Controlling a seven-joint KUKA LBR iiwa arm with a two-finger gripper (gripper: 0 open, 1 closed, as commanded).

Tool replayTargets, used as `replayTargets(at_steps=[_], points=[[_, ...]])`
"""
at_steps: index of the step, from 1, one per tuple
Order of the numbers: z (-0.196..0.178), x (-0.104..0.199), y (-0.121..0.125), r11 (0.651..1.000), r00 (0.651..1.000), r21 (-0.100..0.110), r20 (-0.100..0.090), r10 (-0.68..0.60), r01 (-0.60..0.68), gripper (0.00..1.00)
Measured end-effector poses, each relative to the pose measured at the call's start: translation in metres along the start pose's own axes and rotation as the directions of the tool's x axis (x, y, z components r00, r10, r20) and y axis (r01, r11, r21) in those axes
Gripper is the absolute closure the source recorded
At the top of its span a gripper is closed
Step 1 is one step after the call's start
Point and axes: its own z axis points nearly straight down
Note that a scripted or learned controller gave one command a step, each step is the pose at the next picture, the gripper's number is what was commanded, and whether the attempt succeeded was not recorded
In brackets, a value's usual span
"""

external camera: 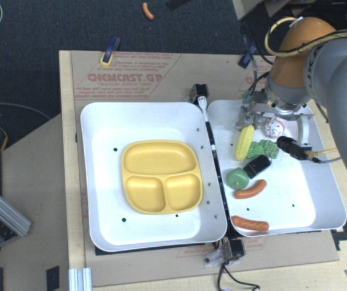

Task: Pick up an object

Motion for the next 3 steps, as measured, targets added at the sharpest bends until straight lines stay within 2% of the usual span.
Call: replayTargets(at_steps=[1,2,3], points=[[-0.045,-0.002,-0.003,1.000,1.000,-0.006,0.001,0.002,-0.002,1.00],[-0.110,-0.007,0.000,1.000,1.000,-0.010,0.002,0.001,-0.001,1.00],[-0.131,-0.007,0.001,1.000,1.000,-0.006,0.001,0.000,0.000,1.00]])
